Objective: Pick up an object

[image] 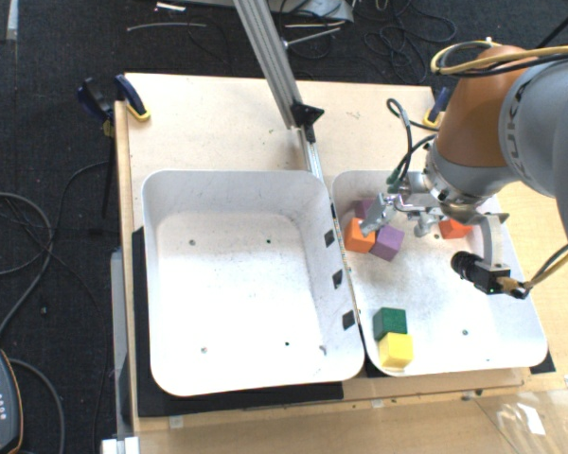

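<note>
camera view: we see the arm (511,112) reaching from the right over the right bin (511,334), its tool (390,206) low beside an orange block (359,238) and a purple block (387,243), which touch each other. we cannot tell the tool's opening. a green block (391,322) touches a yellow block (396,350) near the front rim. the left bin (237,282) sits alongside on the bench (218,121).
</note>
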Controlling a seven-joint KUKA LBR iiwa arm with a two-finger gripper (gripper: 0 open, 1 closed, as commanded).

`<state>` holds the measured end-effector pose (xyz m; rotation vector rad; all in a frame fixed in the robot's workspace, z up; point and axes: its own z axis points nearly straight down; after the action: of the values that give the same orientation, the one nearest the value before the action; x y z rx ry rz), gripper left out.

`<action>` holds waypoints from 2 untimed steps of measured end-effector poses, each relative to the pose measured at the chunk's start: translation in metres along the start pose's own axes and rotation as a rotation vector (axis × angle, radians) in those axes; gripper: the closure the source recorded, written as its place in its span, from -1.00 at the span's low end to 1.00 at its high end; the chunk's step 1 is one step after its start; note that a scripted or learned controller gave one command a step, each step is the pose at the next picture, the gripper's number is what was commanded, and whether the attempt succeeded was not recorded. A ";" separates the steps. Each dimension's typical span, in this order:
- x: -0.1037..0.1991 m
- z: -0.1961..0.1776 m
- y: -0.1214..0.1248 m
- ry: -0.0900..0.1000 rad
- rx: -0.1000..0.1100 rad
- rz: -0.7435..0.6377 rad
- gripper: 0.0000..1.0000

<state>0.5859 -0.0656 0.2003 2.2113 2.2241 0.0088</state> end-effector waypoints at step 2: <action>-0.035 0.052 -0.005 0.000 0.013 0.003 -1.00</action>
<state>0.5814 -0.1006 0.1485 2.2211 2.2267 -0.0055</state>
